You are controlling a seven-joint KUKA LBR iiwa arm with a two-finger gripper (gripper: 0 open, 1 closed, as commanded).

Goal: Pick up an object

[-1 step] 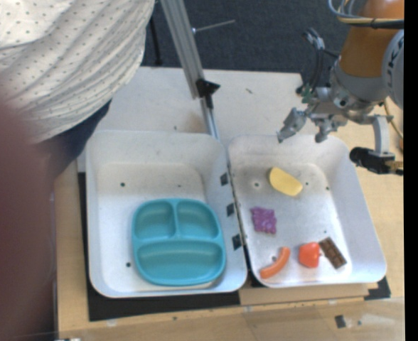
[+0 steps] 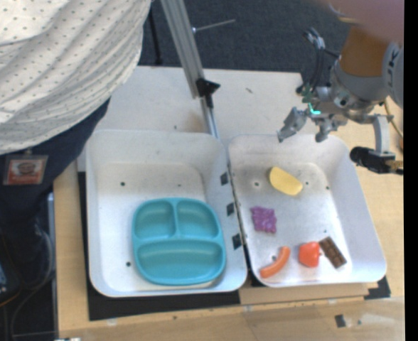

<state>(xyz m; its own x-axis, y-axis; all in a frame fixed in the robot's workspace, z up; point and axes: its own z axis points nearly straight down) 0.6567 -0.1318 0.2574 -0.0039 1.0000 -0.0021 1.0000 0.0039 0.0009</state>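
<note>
My gripper hangs above the far edge of the right bin, fingers spread open with nothing between them. Below and a little nearer lies a yellow lemon-like piece. A purple grape cluster sits in the bin's middle. Along the near edge lie an orange carrot, a red-orange tomato-like piece and a brown chocolate bar. All of them rest on the bin floor, apart from the gripper.
The left bin holds a teal divided plate. A slanted aluminium post rises behind the bins' shared wall. Dotted cloth hangs over the upper left. The bench lies bare behind the bins.
</note>
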